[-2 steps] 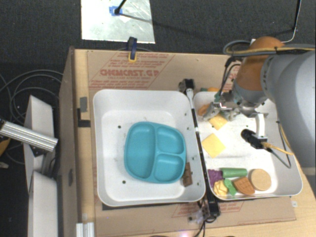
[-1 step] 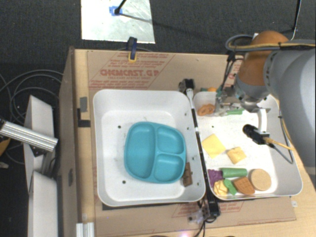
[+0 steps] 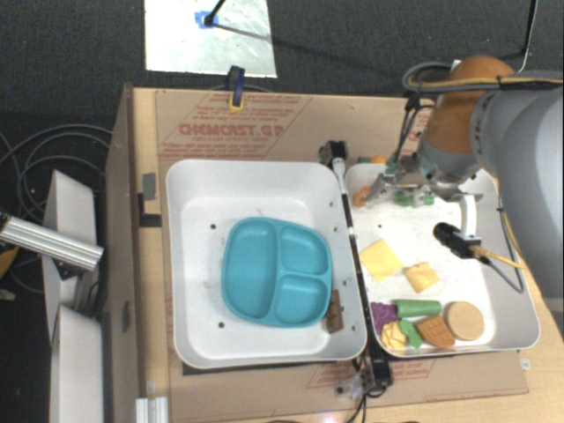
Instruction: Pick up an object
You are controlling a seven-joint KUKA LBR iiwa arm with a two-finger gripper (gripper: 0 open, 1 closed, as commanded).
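My gripper (image 3: 407,189) hangs low over the far end of the right bin (image 3: 511,311), under the grey arm with its orange band (image 3: 458,113). A small green item (image 3: 414,200) lies right beneath it, partly hidden; whether it is held cannot be judged. An orange piece (image 3: 359,197) lies just left of the gripper. Nearer the front lie a yellow cheese wedge (image 3: 381,259), a small yellow block (image 3: 422,277), a green cylinder (image 3: 417,307), a round tan biscuit (image 3: 466,320), an orange waffle piece (image 3: 433,330) and a purple item (image 3: 382,313).
The left bin (image 3: 189,201) holds a blue divided plate (image 3: 276,270) and a brown piece (image 3: 335,312) by its front right corner. A black cable clip (image 3: 451,237) sticks out from the arm over the right bin. Cardboard (image 3: 229,126) lies under both bins.
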